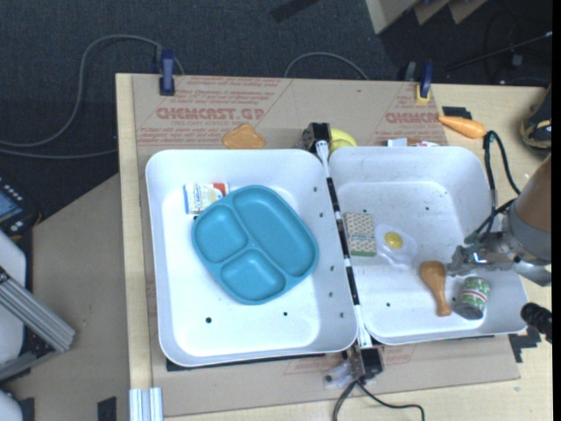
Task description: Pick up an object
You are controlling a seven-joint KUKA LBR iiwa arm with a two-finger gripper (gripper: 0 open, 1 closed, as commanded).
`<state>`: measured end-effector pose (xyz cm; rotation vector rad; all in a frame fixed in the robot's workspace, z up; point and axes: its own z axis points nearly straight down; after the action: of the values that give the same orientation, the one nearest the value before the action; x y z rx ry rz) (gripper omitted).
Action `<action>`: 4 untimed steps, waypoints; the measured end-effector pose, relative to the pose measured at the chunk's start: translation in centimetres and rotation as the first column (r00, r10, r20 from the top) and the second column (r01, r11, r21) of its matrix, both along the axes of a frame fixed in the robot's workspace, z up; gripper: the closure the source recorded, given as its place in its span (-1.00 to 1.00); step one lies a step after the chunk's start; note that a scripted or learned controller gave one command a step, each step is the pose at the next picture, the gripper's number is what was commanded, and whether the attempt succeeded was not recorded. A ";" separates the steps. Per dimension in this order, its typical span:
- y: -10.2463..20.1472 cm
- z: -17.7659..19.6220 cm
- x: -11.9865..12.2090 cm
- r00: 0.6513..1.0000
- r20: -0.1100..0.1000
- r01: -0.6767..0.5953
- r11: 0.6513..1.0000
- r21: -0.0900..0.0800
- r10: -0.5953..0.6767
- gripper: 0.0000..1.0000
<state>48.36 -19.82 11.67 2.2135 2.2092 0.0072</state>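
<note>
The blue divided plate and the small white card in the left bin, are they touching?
Touching. The camera view shows the blue divided plate with its upper left rim overlapping the lower edge of the small white card; no gap shows between them.

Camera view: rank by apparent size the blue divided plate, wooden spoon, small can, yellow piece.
1. blue divided plate, by far
2. wooden spoon
3. small can
4. yellow piece
Spoon and can look close; the spoon is longer.

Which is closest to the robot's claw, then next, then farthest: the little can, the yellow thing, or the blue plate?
From the gripper:
1. Little can, just below it in the right bin.
2. Yellow thing, mid right bin.
3. Blue plate, left bin.
</note>
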 end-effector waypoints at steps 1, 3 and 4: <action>0.0 0.0 0.0 1.000 0.000 0.001 1.000 0.000 -0.001 -1.00; 5.6 -2.2 -0.4 1.000 -0.014 -0.002 1.000 0.007 0.002 1.00; 5.6 -1.3 -0.4 1.000 -0.012 -0.001 1.000 0.006 0.002 1.00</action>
<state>47.95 -14.26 10.40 2.2206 2.2196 0.0006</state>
